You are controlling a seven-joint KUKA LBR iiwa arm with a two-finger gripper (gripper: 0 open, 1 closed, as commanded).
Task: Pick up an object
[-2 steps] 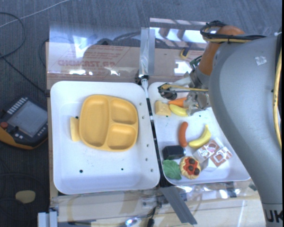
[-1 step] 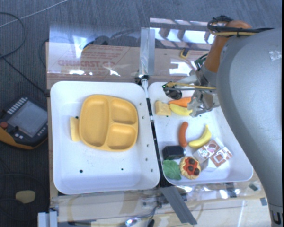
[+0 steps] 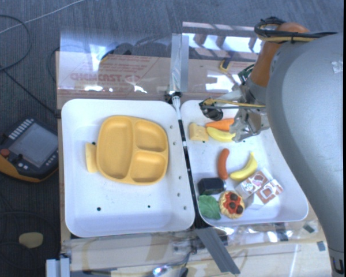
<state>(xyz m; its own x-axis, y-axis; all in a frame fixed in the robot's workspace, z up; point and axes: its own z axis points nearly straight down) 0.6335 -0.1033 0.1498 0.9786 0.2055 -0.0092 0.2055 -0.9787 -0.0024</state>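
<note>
The right bin (image 3: 288,178) holds several toy foods. At its back lie an orange carrot (image 3: 220,124), a yellow banana (image 3: 219,134) and a pale cheese wedge (image 3: 197,132). My gripper (image 3: 245,127) hangs low over the back of this bin, right beside the carrot and banana ends; whether it touches them is unclear. Nearer the front lie a red sausage (image 3: 222,162), a second banana (image 3: 245,169), a black block (image 3: 210,185), a green leaf (image 3: 209,206), a small pizza (image 3: 232,203) and red-and-white packets (image 3: 260,188).
The left bin (image 3: 81,206) carries a yellow divided plate (image 3: 131,149) with a yellow piece (image 3: 91,157) at its left edge. The grey arm (image 3: 311,120) covers the right bin's right side. A tablet (image 3: 29,149) lies on the floor at left.
</note>
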